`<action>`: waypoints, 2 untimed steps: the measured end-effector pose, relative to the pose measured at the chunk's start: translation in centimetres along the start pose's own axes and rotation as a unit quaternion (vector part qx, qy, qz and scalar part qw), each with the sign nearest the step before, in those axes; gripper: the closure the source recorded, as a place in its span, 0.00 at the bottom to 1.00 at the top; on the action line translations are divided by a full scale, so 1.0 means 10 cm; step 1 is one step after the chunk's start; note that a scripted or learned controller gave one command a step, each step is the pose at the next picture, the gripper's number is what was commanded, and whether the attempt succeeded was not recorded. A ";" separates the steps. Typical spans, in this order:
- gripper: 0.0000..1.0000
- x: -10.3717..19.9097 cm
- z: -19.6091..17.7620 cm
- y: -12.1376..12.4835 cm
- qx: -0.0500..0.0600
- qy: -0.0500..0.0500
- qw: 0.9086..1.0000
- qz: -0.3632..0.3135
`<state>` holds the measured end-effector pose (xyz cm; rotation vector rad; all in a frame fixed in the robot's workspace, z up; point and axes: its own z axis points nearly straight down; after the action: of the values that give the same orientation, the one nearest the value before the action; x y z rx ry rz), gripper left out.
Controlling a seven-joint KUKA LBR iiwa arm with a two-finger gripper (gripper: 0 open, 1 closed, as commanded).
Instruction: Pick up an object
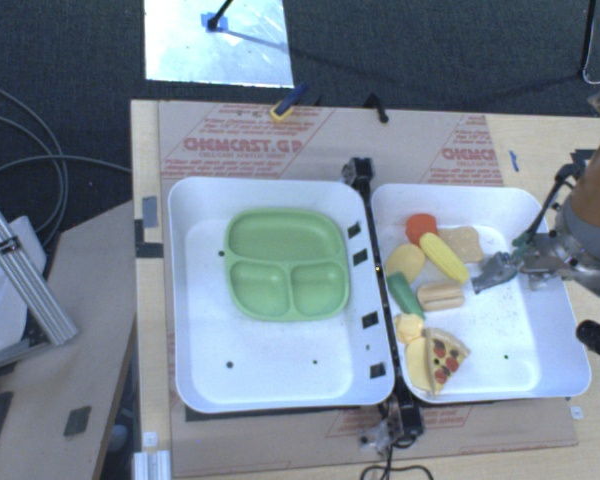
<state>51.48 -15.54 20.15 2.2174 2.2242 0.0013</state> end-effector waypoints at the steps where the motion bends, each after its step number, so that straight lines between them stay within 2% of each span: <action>1: 0.00 0.42 1.11 0.47 0.001 0.001 1.000 -0.003; 2: 0.00 1.40 0.11 0.90 -0.006 0.001 1.000 -0.006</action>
<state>60.44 -1.53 19.08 2.1997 2.2328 0.0177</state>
